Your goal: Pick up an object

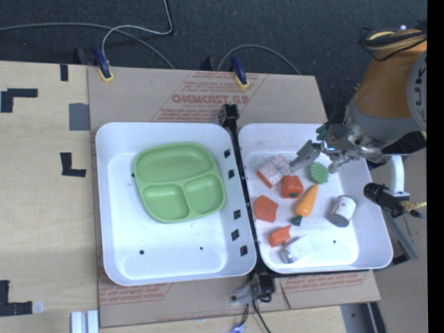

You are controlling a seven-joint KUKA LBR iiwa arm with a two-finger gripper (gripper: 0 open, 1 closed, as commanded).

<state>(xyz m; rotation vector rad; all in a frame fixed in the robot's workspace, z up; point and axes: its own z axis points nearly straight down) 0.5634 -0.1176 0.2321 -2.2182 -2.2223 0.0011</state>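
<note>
Camera view: our fingers (322, 158) hang spread, holding nothing, over the green toy (318, 173) — crowded carrot (306, 201) could get nudged.

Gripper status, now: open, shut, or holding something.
Gripper: jaws open, holding nothing, above the right bin beside the small green toy.
</note>
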